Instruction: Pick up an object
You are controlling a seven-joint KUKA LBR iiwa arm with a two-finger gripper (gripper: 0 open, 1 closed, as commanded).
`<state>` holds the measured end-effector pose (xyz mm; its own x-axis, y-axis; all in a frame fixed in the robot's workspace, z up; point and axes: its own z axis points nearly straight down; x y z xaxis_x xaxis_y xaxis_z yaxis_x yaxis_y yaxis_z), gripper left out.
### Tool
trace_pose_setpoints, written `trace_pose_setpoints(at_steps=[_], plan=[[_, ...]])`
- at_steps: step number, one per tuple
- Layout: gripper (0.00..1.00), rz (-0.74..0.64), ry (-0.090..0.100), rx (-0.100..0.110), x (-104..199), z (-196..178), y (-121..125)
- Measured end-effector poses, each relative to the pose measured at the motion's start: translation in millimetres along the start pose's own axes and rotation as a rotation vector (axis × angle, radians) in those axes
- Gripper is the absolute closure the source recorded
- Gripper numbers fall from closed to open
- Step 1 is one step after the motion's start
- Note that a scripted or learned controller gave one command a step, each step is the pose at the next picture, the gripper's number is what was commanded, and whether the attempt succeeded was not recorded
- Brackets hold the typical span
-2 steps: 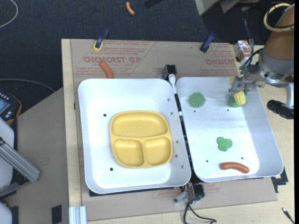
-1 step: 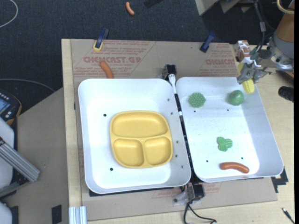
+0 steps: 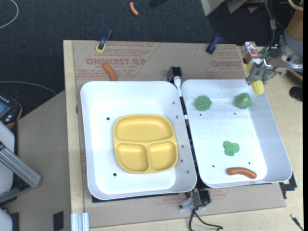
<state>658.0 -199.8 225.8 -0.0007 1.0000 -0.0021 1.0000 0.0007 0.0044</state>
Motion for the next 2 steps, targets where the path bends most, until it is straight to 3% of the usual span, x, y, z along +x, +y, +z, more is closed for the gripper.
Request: trace_pose_setpoints(at_steps=[2], plan=[[1.00, -0.004, 0.004, 0.008, 91.2, 4.5, -28.4]])
